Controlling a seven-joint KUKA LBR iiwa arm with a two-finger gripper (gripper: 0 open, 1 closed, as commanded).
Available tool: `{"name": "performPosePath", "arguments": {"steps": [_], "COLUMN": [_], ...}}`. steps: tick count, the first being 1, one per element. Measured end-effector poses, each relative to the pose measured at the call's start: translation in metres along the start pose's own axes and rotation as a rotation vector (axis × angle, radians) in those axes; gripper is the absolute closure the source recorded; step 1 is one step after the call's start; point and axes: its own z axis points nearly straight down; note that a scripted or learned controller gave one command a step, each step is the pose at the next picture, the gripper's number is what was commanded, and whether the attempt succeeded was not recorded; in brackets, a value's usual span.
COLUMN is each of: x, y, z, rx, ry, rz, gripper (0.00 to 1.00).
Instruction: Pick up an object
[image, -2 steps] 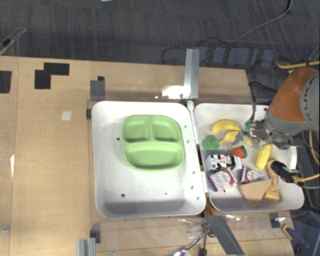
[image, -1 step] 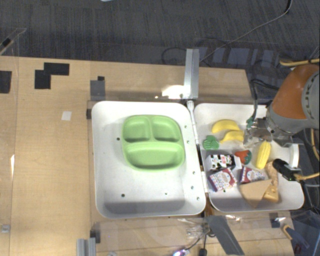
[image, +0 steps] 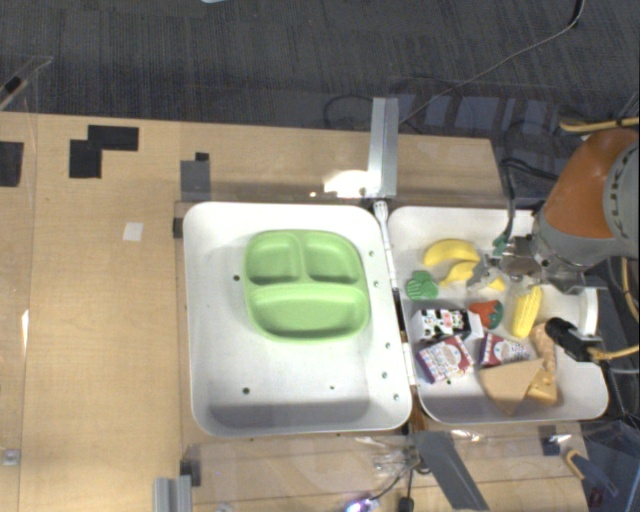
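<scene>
**Gripper low over right bin, nothing seen in grasp**

Arm (image: 600, 195) comes in from the right, grey w/ orange band, wrist bent down over the right bin (image: 590, 400). Gripper (image: 497, 268) sits among the toys near the bin's upper middle. Finger state: can't tell, metal parts blur into the clutter, and no obj is visible between them.

Right bin contents, approx layout:
- Banana (image: 450, 258), yellow, upper left part of bin, just left of gripper.
- Green toy (image: 421, 287) at the bin's left wall, below the banana.
- Corn cob (image: 526, 310), yellow, upright-ish, just below/right of gripper.
- Small red piece (image: 487, 312) between the corn and the packs.
- Black-and-white pack (image: 443, 322) mid-bin; purple pack (image: 443, 359) right below it, touching or nearly so.
- Second purple pack (image: 503, 350) to the right of those.
- Tan wedge (image: 508, 384) near the front wall, w/ an orange-yellow wedge (image: 545, 385) beside it.

Left bin (image: 210, 330) holds a green divided plate (image: 305, 282), three compartments, lying flat, roughly centred toward the back. Both bins sit side by side on the wood bench (image: 90, 330).
</scene>
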Motion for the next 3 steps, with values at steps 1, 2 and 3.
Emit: {"name": "performPosePath", "arguments": {"steps": [1,2,3], "x": [0.032,0.032,0.097], "y": [0.075,0.075,0.075], "z": [0.025,0.013,-0.075], "rx": [0.024,0.027,0.007], "ry": [0.001,-0.001,0.000], "rz": [-0.124,-0.129,-0.063], "gripper": [0.00,1.00,1.00]}}
